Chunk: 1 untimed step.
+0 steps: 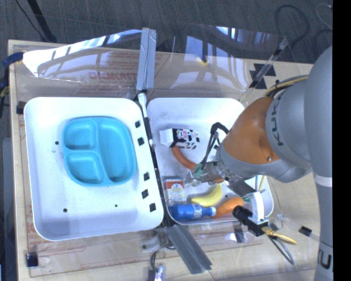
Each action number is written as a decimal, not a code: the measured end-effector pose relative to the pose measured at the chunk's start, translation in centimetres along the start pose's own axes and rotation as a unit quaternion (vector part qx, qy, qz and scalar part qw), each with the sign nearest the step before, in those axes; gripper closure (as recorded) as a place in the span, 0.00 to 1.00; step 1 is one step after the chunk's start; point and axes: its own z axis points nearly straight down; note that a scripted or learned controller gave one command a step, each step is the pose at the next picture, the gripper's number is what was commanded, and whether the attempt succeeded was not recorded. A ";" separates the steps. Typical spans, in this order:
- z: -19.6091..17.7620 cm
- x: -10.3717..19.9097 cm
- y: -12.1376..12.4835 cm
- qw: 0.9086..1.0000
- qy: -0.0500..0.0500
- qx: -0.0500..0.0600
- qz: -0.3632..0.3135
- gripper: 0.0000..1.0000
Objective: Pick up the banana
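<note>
Two white bins (41, 157) are sitting side by side, the banana (207, 196) lying in the right one under the gripper (203, 171), whose grip I cannot tell.

The arm (281, 139) reaches in from 3 o'clock over the right bin (164, 113); the banana (207, 197) lies toward 6 o'clock beside a blue bottle (193, 211).

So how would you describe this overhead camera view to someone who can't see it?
A grey robot arm with an orange band reaches into the right white bin, over a curved yellow banana lying among clutter. The left white bin holds a blue divided plastic tray.
</note>
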 end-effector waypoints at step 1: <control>0.0 0.0 0.0 1.000 0.000 0.000 0.000 0.00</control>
